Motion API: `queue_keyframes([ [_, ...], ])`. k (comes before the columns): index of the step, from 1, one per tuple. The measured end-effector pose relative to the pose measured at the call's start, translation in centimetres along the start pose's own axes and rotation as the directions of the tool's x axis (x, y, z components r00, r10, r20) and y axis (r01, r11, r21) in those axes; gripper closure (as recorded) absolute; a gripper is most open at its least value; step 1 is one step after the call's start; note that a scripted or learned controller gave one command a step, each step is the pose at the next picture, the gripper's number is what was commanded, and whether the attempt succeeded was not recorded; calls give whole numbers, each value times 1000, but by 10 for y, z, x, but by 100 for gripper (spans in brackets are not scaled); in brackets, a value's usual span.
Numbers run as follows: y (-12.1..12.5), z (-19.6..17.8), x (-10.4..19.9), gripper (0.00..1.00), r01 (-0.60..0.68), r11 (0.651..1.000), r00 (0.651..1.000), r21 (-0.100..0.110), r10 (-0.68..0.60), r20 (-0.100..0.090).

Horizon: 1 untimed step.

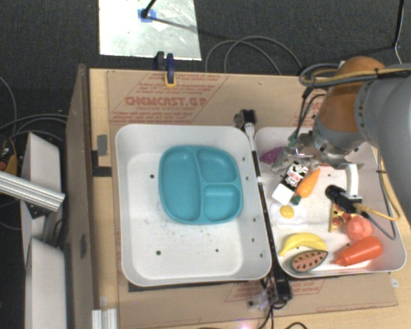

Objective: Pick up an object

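Observation:
My gripper hangs low over the back left part of the right bin, under the grey wrist. Right below it lie an orange carrot and a white block. I cannot make out whether anything is in its grasp. A purple item lies just left of the gripper. Nearer the front are a small yellow piece, a banana, a watermelon slice, a red-orange pepper and a pink ball.
The left bin holds a teal divided plate. A ridge where the two bins meet runs close to the gripper's left. The arm covers the back right of the right bin.

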<state>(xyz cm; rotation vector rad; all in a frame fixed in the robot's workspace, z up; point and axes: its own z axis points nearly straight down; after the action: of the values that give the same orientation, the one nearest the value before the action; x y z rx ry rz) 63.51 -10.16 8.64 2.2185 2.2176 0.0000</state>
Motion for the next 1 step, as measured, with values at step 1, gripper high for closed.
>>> queue_keyframes([
  [1,18,1,18,0,7,1000,1000,-1,-7,-4],
])
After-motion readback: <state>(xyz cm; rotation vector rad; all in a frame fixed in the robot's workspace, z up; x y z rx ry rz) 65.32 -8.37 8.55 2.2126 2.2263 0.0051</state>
